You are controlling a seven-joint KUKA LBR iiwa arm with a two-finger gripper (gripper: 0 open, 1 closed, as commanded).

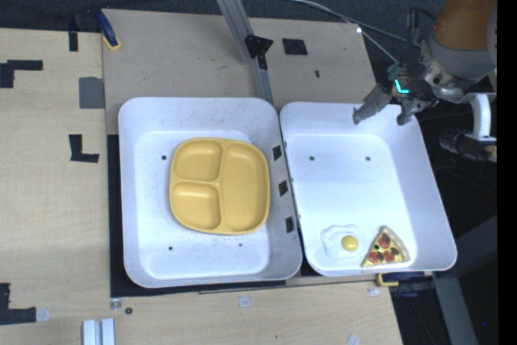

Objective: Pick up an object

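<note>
A toy fried egg (341, 241) and a toy pizza slice (386, 247) lie side by side in the near right corner of the right bin (355, 166). A yellow divided plate (219, 185) rests in the middle of the left bin (153, 174). My gripper (382, 111) hangs over the far right edge of the right bin, well away from the egg and the pizza slice. Its two fingers are spread apart with nothing between them.
A slanted metal pole (234, 8) runs from the top of the view down to the gap between the two bins. Cables trail across the dark floor behind the bench. Tape marks (81, 148) dot the wooden bench at left.
</note>
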